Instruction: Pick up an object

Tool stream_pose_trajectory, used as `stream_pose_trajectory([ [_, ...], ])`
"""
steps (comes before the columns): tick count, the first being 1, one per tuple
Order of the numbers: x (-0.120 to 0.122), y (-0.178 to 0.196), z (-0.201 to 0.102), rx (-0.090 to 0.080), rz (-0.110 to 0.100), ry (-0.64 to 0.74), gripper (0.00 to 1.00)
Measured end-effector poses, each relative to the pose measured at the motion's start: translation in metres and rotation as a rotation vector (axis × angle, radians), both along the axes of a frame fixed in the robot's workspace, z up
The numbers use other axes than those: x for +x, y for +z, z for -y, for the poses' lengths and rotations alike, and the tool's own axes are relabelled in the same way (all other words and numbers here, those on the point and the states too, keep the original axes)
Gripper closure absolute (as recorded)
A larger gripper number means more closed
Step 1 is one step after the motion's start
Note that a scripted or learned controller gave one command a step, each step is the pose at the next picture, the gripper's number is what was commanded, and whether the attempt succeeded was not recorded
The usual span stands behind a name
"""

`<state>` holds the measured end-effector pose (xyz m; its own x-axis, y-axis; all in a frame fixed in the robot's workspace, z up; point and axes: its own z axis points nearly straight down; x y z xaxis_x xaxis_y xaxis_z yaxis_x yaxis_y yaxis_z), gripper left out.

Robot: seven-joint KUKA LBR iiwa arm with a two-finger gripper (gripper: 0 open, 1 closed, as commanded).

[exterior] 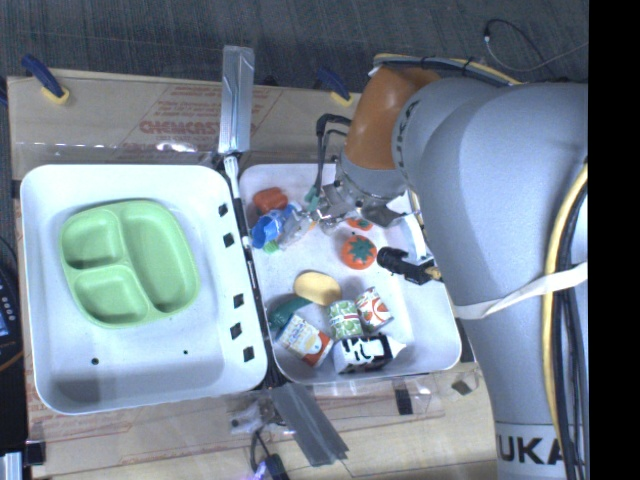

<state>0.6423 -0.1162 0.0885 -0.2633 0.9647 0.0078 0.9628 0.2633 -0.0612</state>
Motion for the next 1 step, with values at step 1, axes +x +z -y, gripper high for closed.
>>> stream_pose_trajectory([
  [1, -0.0027, 0.0031, 0.0212, 0.012, 0.056, 0.074, 0.0],
])
